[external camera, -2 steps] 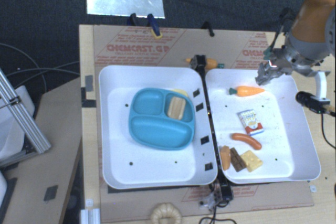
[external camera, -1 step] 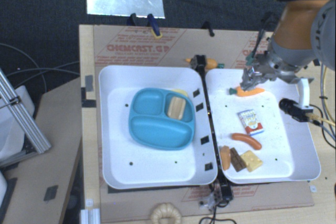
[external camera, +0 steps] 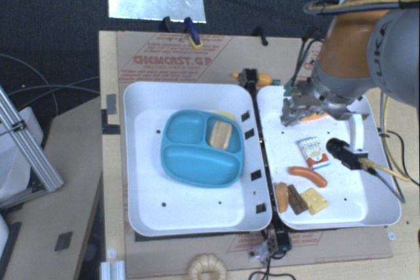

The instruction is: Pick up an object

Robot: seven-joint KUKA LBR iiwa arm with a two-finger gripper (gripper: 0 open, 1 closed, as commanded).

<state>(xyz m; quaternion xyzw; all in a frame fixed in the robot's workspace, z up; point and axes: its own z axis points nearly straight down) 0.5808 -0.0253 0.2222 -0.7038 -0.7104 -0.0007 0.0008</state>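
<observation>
My gripper [external camera: 293, 113] hangs low over the back left part of the right bin [external camera: 377, 197]. An orange, carrot-like piece [external camera: 317, 117] lies right beside it; whether they touch is unclear. Nearer the front lie a small red, white and blue packet [external camera: 311, 150], a red sausage [external camera: 308, 175], a tan bread piece [external camera: 281, 196], a brown bar [external camera: 296, 199] and a yellow cheese wedge [external camera: 316, 202].
The left bin [external camera: 141, 160] holds a blue divided plate [external camera: 197, 160] with a tan bread slice [external camera: 220, 135] in its upper right compartment. An orange item [external camera: 263, 80] sits behind the bins, and a pale ring [external camera: 207, 267] lies on the bench in front.
</observation>
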